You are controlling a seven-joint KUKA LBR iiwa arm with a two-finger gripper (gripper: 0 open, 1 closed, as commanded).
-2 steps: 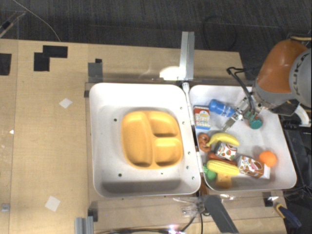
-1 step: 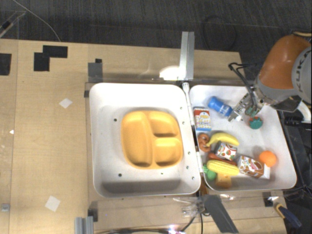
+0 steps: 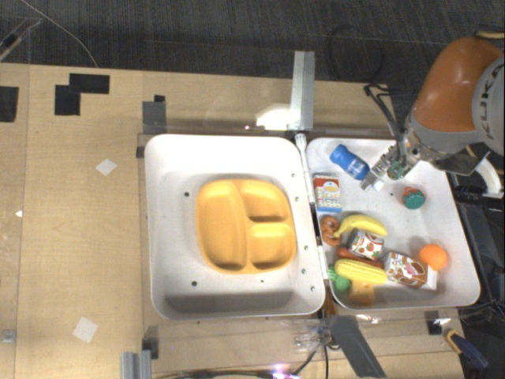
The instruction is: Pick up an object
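Clutter fills the lower half of the right bin (image 3: 465, 235), where a banana (image 3: 361, 225), a corn cob (image 3: 359, 272), two small cartons (image 3: 407, 271), a red-and-white packet (image 3: 327, 193) and an orange ball (image 3: 433, 256) lie touching or overlapping, poor ground for a clean grip; the upper half is sparser, which seems to be why the arm (image 3: 454, 93) reaches in there; the claw (image 3: 384, 171) hangs over bare bin floor just beside the blue bottle (image 3: 349, 162), which lies tilted on its side near the back wall, and nothing sits between its fingers; how wide they stand I cannot tell; the bottle looks the likeliest target, being apart from its neighbours; a green-and-red ball (image 3: 413, 199) rests alone nearby; the left bin (image 3: 158, 212) holds a yellow divided tray (image 3: 243, 223) on the table (image 3: 71, 235)
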